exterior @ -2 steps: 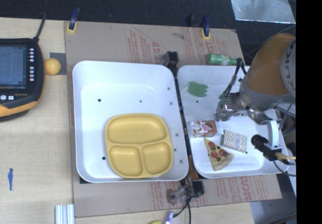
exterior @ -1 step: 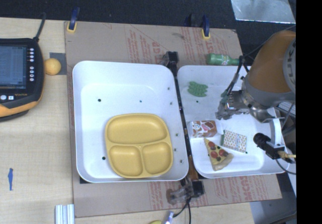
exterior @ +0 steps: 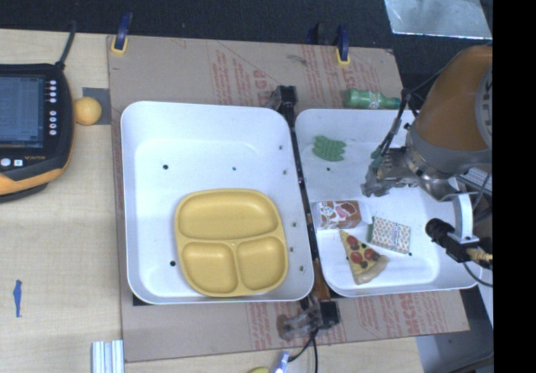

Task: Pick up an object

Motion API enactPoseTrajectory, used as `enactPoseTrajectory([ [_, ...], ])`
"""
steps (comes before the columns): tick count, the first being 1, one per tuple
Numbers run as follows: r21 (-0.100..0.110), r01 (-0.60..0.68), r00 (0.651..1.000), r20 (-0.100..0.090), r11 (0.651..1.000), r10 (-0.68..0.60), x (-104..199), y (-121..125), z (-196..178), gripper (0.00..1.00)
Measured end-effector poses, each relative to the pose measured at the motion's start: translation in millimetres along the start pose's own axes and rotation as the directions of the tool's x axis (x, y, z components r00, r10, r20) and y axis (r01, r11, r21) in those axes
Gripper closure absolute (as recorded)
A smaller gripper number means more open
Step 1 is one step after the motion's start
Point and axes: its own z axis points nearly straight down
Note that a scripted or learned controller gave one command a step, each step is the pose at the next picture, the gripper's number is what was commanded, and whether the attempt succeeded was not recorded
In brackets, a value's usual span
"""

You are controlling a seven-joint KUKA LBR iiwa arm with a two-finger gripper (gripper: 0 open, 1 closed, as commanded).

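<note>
4 items in right bin (exterior: 335,283) | gripper (exterior: 378,181) over it, grip state unreadable | yellow tray (exterior: 230,241) in left bin (exterior: 151,132)

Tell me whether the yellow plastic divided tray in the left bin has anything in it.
Empty. The yellow plastic divided tray lies flat in the left white bin, all three compartments showing bare yellow.

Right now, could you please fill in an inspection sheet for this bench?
Surface: cardboard sheet on a wooden bench, bearing the left bin and right bin.
Job's things: yellow divided tray in the left bin; green leafy piece, red-and-white card, patterned square and pizza slice in the right bin.
Clutter: green bottle behind the right bin; yellow ball.
Grippers: gripper over the right bin, touching nothing.
Cables: black cable along the arm.
Surroundings: teach pendant at left.
</note>
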Motion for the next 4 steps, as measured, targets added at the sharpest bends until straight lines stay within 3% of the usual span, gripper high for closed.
enactPoseTrajectory([
  [2,-0.006,0.003,1.000,0.004,1.000,-0.002,-2,1,-20,1.00],
  [3,-0.005,0.003,1.000,0.004,1.000,-0.003,-2,1,-20,0.00],
  [4,0.012,-0.011,1.000,-0.011,1.000,0.011,13,36,50,0.00],
])
